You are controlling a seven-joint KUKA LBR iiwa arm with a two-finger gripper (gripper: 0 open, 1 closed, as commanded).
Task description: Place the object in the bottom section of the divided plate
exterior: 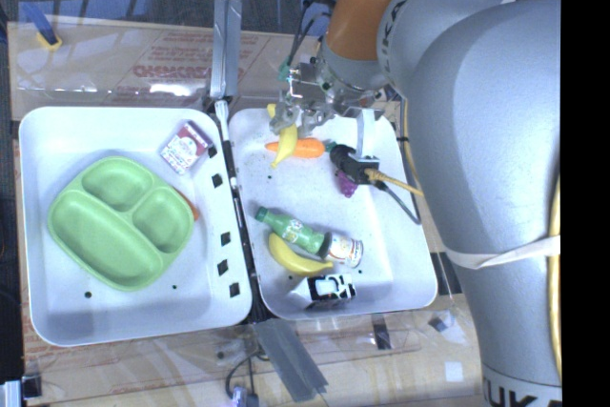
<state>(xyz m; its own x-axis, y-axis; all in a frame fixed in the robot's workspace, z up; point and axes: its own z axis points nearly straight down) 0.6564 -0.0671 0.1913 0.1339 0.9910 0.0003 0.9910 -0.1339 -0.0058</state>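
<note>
Gripper (289, 124) low over right bin (405, 276), a yellow piece (285, 146) between its fingers (orange carrot (303, 149) just beside). Green divided plate (119, 219) in left bin (57, 315). Bottle (307, 234) across banana (294, 260).

The big grey arm (477, 110) ran off the top and bottom of the picture. The gripper (303, 114) hid part of a yellow thing (284, 146), which was too small to name. A green bottle (310, 235) lay over the banana (291, 259). The small packet (185, 149) had words too tiny to read.
</note>
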